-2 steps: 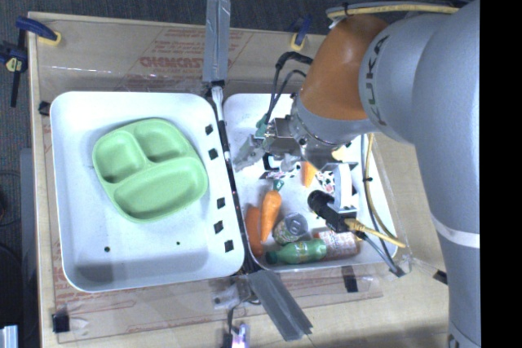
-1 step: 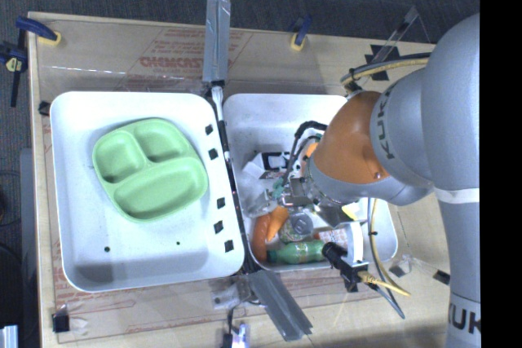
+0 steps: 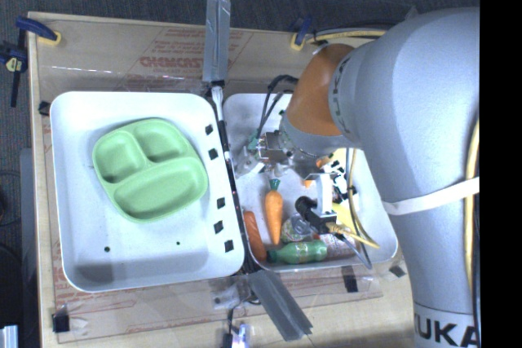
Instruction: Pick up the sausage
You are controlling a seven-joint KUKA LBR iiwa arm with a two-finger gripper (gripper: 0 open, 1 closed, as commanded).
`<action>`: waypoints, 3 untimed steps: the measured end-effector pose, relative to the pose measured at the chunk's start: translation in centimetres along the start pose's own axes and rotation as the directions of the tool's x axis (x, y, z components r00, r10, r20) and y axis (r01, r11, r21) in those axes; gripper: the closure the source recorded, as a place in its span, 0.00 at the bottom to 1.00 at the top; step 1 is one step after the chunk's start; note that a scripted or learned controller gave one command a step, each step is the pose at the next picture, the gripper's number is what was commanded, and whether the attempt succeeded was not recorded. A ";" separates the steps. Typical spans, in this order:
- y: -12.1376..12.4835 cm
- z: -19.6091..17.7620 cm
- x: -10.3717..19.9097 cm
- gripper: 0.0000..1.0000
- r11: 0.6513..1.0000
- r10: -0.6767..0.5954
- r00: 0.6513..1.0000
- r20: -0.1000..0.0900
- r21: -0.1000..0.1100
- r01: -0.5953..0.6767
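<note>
Fingers (image 3: 273, 155) low in right bin (image 3: 379, 216), spread unclear, above carrot (image 3: 274, 212), sausage (image 3: 254, 231) alongside, untouched.

From my seat the feed looks evenly lit from overhead, bright but soft. The left bin (image 3: 73, 175) is close to blown out along its white floor, and a grey shadow pools in its lower left corner. The green plate (image 3: 149, 168) keeps its colour and casts only a thin shadow. I see sheen on the clear film over the bench (image 3: 122, 53), washing out the red print there. The arm (image 3: 424, 118) is near the lens, pale and a little soft. The dark floor shows fine grain. Overall the sharpness is modest, with small objects smeared.
</note>
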State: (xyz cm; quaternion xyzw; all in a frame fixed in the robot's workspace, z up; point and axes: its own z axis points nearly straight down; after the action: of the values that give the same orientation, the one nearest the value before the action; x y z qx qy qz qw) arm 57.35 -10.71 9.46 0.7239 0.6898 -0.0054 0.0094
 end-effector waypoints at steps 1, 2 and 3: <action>-5.2 0.4 -5.4 0.00 0.996 0.090 0.996 -0.021 0.013 -0.090; -9.5 -7.1 -2.6 0.00 0.994 0.113 0.993 -0.021 0.012 -0.113; -8.0 -0.8 -0.2 0.00 0.998 0.056 0.998 -0.005 -0.027 -0.056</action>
State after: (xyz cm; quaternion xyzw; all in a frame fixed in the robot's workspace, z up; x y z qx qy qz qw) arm 49.32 -10.49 10.23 0.7428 0.6692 0.0056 0.0180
